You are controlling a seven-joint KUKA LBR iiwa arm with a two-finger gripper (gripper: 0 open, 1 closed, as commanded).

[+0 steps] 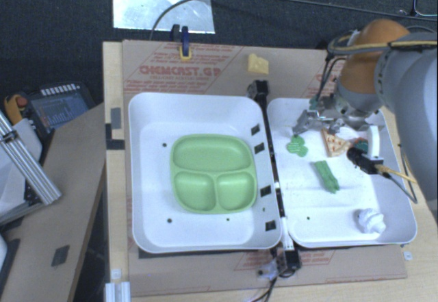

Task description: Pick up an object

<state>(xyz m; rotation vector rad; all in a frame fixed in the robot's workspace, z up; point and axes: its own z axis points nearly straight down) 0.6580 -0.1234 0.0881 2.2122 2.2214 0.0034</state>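
Two bins sit on the bench: the left bin [147, 157] bears a green tray [212, 172]. Over the right bin [404, 225], the jaws [311, 120] (spread, holding nothing) hang just above a green leaf [297, 147], near a green block [326, 176].

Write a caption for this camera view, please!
Robot arm reaches over the right bin of small toys; green tray sits left.

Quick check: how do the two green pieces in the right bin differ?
The green round piece is flat and lobed with wavy edges; the green long piece is a narrow bar. The green round piece lies just below the gripper; the green long piece lies nearer the bin's middle, set diagonally. Both rest loose on the right bin floor.
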